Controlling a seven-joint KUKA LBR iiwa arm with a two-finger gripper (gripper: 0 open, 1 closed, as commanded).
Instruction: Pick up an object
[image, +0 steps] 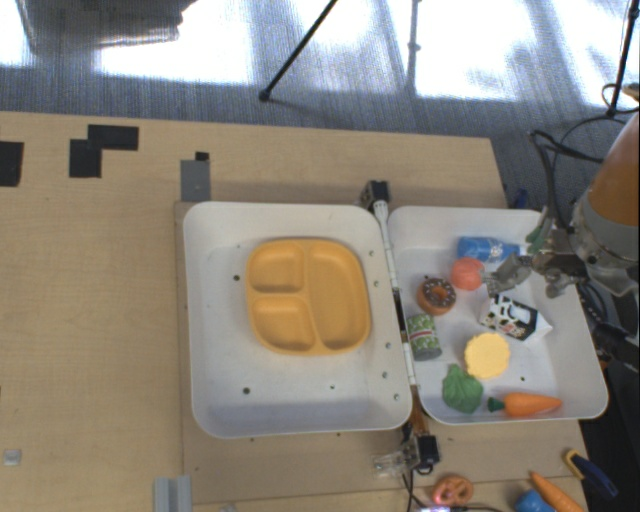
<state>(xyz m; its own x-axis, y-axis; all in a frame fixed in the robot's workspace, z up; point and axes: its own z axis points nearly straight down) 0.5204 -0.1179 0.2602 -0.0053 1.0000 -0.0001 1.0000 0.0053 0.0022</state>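
The right bin (590, 385) holds several toy foods: a blue can (487, 248), a red-orange ball (467, 273), a chocolate donut (437, 294), a green tin (423, 336), a yellow disc (487, 355), a green broccoli (462, 390), a carrot (530, 404) and a black-and-white carton (512, 318). My gripper (530, 279) hangs over the bin's right part, just above the carton and right of the ball. It is open, its fingers spread, with nothing between them.
The left bin (215, 400) holds a yellow divided plate (305, 295). A pretzel (452, 489) and an orange-and-blue tool (548, 496) lie on the bench in front of the right bin. Cables run along the right side.
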